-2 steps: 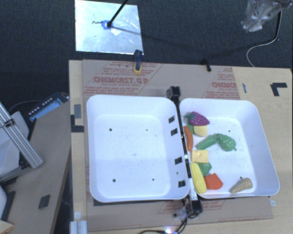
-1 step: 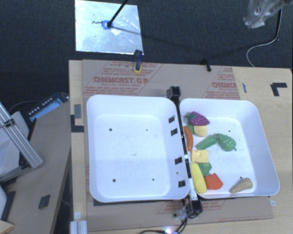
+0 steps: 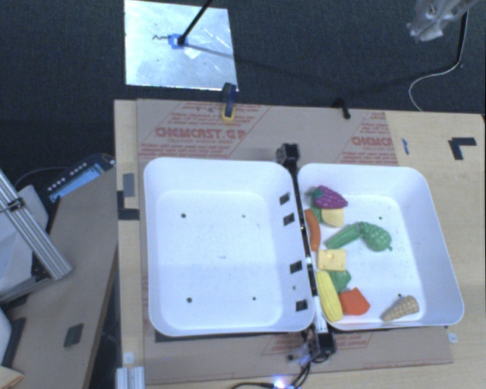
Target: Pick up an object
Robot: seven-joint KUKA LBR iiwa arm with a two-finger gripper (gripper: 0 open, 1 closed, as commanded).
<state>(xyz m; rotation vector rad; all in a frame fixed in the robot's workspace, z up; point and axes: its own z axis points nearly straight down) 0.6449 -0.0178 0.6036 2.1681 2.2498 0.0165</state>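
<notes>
The right bin (image 3: 433, 209) holds toy foods: grapes (image 3: 329, 197), corn (image 3: 328, 295), cone (image 3: 401, 308).

A blurred pale grey hand (image 3: 435, 20), its details too indistinct.

Gripper (image 3: 433, 21) sits high at top right, well apart from right bin (image 3: 437, 220), far beyond its back rim; blurred, pale grey, finger state can't tell

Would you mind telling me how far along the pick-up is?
Nothing looks done: the purple grapes, green vegetable, corn and cone all lie in the right bin. The gripper is blurred near the view's top right, far above. Approach, grasp and lift remain.
</notes>
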